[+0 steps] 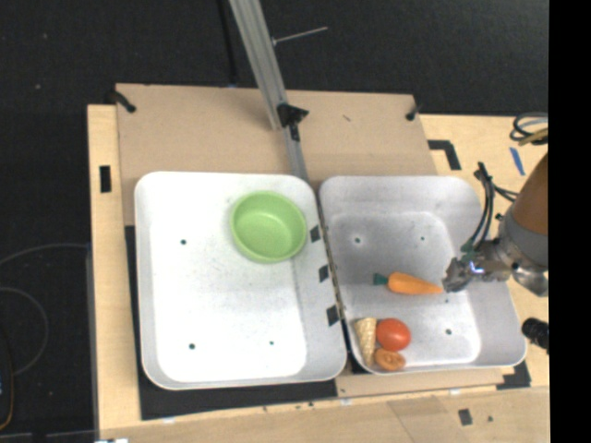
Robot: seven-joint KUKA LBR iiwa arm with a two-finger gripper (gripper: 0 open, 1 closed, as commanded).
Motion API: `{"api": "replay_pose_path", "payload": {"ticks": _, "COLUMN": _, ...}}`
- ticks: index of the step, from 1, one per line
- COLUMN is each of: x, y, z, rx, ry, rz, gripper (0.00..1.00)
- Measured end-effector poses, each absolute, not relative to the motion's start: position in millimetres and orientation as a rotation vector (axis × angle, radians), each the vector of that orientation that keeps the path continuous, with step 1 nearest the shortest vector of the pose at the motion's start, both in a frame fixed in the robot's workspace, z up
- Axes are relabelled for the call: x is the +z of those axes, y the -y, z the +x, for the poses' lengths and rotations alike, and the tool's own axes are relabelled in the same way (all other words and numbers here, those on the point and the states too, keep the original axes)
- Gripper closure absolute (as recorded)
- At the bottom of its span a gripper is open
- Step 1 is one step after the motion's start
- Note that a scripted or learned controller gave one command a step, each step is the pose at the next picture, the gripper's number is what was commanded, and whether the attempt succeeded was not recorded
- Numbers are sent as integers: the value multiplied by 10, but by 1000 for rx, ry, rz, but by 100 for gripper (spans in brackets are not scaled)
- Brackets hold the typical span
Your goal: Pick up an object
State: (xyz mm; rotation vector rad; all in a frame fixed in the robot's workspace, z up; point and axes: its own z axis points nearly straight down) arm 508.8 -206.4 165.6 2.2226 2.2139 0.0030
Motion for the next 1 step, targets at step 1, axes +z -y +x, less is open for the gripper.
{"api": "replay_pose_path", "payload": {"ticks": 1, "x": 2244, "y": 2112, "z": 5162, "rx": 2, "ry": -2221, "rz": 2215, "gripper": 100}}
